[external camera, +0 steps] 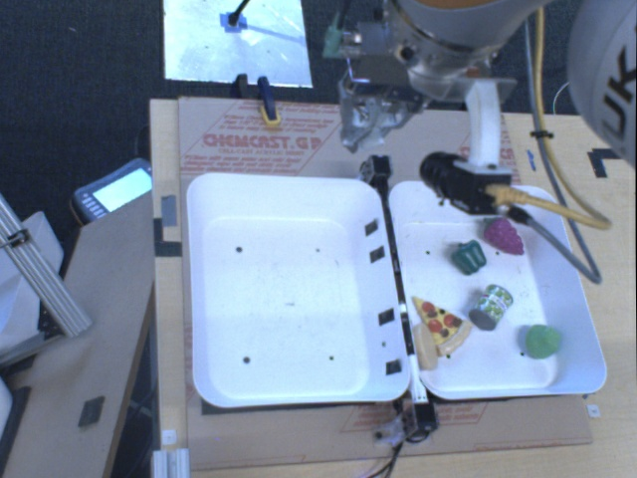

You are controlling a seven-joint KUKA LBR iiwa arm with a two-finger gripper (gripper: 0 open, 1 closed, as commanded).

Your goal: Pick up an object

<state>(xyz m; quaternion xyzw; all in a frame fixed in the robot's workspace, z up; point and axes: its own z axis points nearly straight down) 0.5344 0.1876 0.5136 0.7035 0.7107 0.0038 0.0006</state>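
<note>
Right bin [587,361], 5 items: purple grapes [504,235] at 1 o'clock, green pepper [468,257] beside them, tin can [490,306] centre, pizza slice [439,329] at 8 o'clock, green ball [542,342] at 5 o'clock. Gripper [370,125] hangs above the bins' far edge; open or closed, cannot tell.

Light wooden bench [164,157] topped w/ brown cardboard sheet [254,139] bearing red print. On the cardboard, two shallow white bins side by side, touching along the middle: left bin [289,297] and right bin [572,312]. Beyond the cardboard's far edge, a shiny silver square sheet [234,26]; at the bench's left edge, a small device w/ lit screen [111,192].
</note>
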